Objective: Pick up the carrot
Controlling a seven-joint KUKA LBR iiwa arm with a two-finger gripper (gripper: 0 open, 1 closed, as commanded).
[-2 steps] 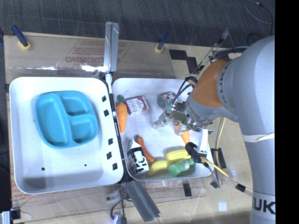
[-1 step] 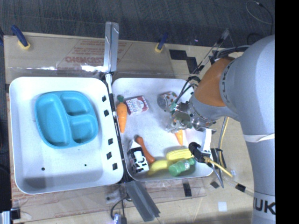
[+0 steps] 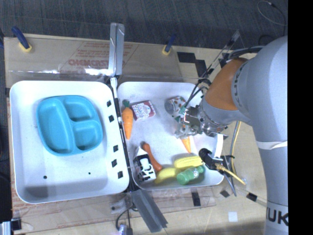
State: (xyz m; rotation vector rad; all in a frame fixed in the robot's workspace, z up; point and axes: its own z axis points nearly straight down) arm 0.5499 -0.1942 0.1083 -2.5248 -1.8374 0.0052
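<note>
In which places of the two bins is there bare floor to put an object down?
Left bin: bare floor around the blue divided tray, mostly below it. Right bin: a bare patch between the carrot and gripper. Its lower edge is crowded.

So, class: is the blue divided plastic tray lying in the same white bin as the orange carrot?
No: the blue divided plastic tray lies in the left white bin, while the orange carrot lies in the right white bin.
</note>
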